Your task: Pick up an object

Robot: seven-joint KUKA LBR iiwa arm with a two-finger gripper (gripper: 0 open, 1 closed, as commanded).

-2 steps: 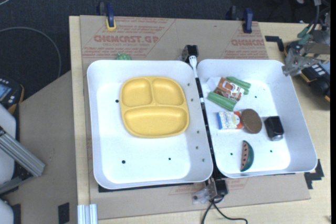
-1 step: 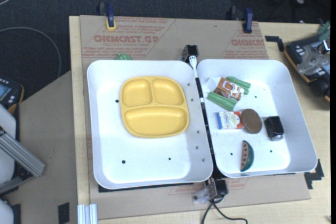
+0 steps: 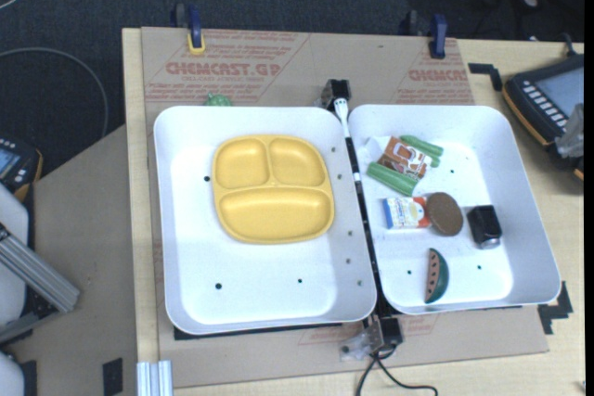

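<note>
Objects crowd the right bin: melon slice lies apart near its front edge, the easiest pick. Descend straight over it, fingers across its narrow width. Pincer's state: cannot tell.

Both white bins are looking like smooth, faintly glossy plastic; the yellow divided tray is showing matt plastic; the board beneath is looking like paper-faced sheet
</note>
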